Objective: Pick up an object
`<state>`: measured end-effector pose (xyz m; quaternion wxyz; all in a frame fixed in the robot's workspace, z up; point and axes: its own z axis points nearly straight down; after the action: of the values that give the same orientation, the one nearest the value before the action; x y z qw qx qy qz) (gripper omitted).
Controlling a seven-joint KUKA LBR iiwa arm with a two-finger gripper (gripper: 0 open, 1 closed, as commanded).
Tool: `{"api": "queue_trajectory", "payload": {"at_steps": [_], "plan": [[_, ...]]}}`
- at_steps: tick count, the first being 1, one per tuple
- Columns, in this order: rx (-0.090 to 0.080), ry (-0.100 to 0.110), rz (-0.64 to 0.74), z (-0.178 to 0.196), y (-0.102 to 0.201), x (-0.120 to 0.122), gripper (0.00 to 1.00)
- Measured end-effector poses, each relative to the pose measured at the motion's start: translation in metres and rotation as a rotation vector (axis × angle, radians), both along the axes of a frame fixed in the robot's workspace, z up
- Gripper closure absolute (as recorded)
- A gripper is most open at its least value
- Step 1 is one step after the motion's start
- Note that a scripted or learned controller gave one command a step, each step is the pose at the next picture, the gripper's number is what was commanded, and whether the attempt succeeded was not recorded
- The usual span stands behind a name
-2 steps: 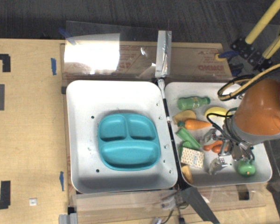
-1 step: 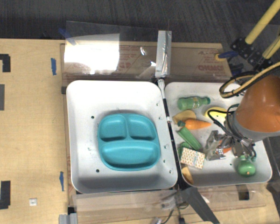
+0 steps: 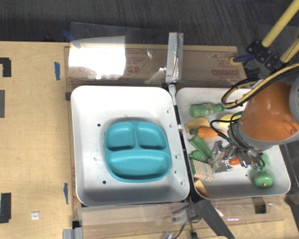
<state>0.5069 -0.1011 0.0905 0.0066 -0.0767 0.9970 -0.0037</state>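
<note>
A green apple [image 3: 262, 179] is lying near the front right corner of the right bin [image 3: 281, 189], and the hand [image 3: 228, 159] is hanging low just beside it, over a small orange piece [image 3: 233, 161]; how wide it is standing, I cannot tell. Farther back, a carrot [image 3: 207, 132] and a green bottle [image 3: 205, 108] are resting against the divider side, while a teal tray [image 3: 137, 150] is sitting in the left bin [image 3: 84, 133].

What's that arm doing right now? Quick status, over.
Gripper down in the right bin, among small toy items. Nothing seen between its fingers. Green round toy lies just beside it. Blue divided tray sits alone in left bin.
</note>
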Motion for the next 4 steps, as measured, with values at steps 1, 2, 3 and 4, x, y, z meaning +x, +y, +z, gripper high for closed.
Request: {"api": "queue_trajectory", "payload": {"at_steps": [1,2,3,4], "plan": [[-0.015,0.021,-0.026,0.029,0.015,0.003,1.00],[0.003,-0.002,0.154,0.162,0.013,0.072,1.00],[0.008,0.006,0.138,0.158,0.084,0.117,1.00],[0.009,0.004,0.087,0.176,0.129,0.161,1.00]]}}
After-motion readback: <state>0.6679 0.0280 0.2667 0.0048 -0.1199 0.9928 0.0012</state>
